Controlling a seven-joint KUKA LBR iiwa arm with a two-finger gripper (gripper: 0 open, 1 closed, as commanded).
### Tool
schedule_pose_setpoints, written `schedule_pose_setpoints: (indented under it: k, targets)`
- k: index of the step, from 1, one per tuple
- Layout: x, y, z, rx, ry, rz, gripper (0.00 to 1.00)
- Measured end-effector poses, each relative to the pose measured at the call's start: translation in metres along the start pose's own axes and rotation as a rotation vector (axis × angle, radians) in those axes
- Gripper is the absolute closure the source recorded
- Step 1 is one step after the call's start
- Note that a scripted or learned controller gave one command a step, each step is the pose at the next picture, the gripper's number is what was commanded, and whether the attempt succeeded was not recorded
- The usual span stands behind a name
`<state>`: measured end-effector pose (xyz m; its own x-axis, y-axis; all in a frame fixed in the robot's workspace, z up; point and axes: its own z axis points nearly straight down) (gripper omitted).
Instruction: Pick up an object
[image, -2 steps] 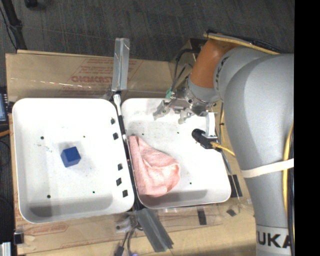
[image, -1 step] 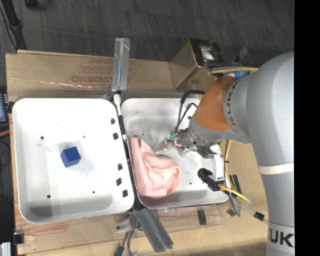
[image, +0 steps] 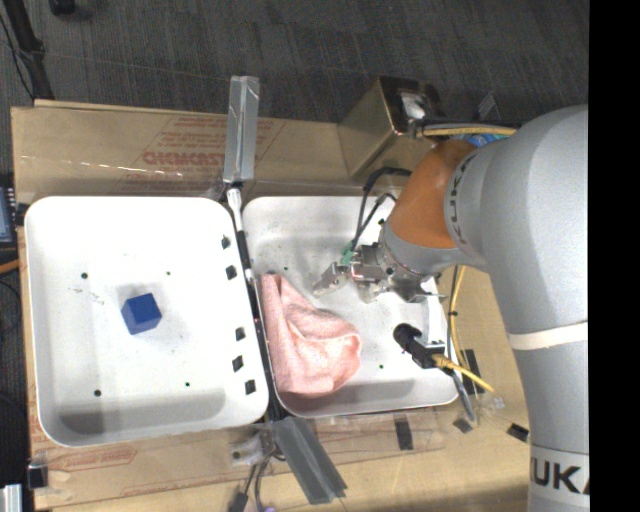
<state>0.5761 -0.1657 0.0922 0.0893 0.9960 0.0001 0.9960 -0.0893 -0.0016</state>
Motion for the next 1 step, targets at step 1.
schedule_pose_setpoints:
  k: [1]
  targets:
    - [0.0007,0.0001,-0.0101,0.002,0.000,-0.004,1.00]
